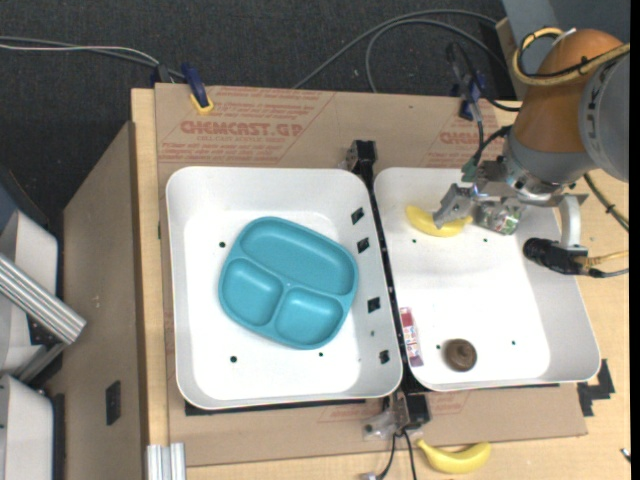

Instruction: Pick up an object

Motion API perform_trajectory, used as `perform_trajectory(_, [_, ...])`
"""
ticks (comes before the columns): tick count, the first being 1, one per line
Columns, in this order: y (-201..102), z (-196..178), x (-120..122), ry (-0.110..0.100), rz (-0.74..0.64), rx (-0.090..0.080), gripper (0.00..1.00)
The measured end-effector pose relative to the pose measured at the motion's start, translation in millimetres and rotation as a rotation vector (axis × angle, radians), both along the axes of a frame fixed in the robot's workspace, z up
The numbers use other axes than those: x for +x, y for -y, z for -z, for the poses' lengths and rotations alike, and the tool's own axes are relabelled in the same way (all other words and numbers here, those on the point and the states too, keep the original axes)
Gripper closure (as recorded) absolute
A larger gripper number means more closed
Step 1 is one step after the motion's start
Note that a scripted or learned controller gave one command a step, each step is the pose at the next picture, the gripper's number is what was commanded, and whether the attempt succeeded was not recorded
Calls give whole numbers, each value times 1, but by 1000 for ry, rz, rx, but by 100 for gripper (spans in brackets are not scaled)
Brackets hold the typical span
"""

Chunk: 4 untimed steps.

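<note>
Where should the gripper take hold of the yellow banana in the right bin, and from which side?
Probably at the banana's middle, from above, fingers across its narrow width. It lies flat near the right bin's far edge, and the gripper is right over its right end.

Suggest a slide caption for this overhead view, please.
Gripper at a banana in the right bin; blue plate in the left.

Robot lab: clamped cardboard bench point(250, 118), loose cables point(400, 28).

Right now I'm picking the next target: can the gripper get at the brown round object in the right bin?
Probably yes: the brown round object lies alone on open floor, with nothing above it.
</note>
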<state>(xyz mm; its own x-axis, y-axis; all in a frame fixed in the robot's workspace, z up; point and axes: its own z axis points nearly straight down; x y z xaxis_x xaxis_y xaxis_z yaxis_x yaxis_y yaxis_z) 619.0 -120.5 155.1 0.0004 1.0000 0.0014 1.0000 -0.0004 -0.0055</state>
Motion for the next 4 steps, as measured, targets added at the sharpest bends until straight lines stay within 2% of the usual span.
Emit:
perform_trajectory(1, [-2,53,10,-1,-2,0,0])
perform_trajectory(2, [-2,38,11,5,-2,0,100])
perform_trajectory(4, [-3,-85,26,13,-2,-2,100])
